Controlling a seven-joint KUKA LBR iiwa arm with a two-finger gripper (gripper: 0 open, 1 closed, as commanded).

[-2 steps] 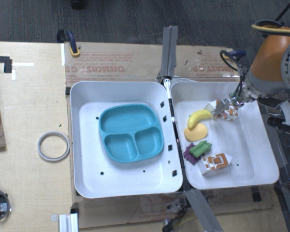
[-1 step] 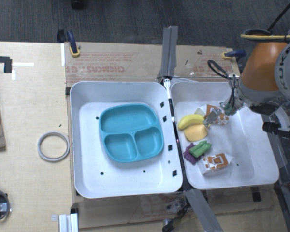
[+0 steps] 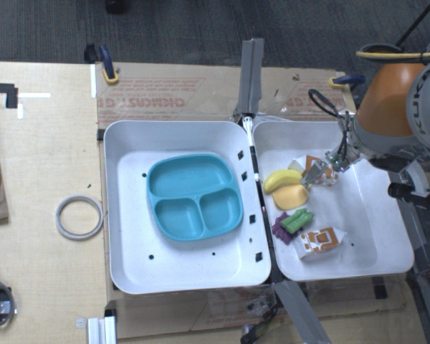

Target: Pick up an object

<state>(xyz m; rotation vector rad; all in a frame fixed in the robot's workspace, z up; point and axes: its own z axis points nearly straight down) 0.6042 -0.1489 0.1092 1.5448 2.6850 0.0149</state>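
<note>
A: Across the bench, what took up the most room?

B: Two white bins side by side. The left bin (image 3: pixel 122 213) held a blue divided tray (image 3: pixel 195 197), lying flat near its middle. The right bin (image 3: pixel 387 242) held all the small pieces, bunched along its left wall beside the divider, which is likely why the arm (image 3: pixel 387 106) leaned in that far from the right.

A: And the gripper?

B: The gripper (image 3: pixel 317 172) sat low at the upper edge of that pile, just right of the yellow banana (image 3: pixel 279 180), against a small orange and white item (image 3: pixel 322 166). I could not tell whether its fingers were apart, together or clamped on anything; that spot was too cluttered and small.

A: So what could it have taken?

B: Any of them, I would judge. Below the banana lay a pale yellow lump (image 3: pixel 291 197), touching it, then a green piece on a purple one (image 3: pixel 294 223), then an orange and white packet (image 3: pixel 319 241) nearest the front. Nothing appeared lifted clear of the bin floor.

A: Anything smaller outside?

B: A grey ring (image 3: pixel 79 216) lay on the bench left of the bins.
</note>
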